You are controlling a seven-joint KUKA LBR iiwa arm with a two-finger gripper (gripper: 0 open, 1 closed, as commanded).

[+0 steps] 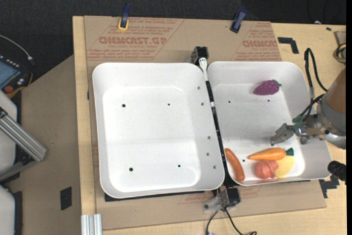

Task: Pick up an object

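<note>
The right bin holds several toy foods. A purple bunch of grapes lies near its far side. Along its near edge lie a red sausage-shaped piece, an orange carrot, a pink-red piece and a yellow piece. My gripper reaches in from the right and hovers just beyond the carrot's right end. Its grey fingers are spread open with nothing between them.
The left bin sits beside the right one, the two rims meeting along a black divider. A black cable runs along the right bin's far right corner. Blue clamps hold the cardboard base at the back.
</note>
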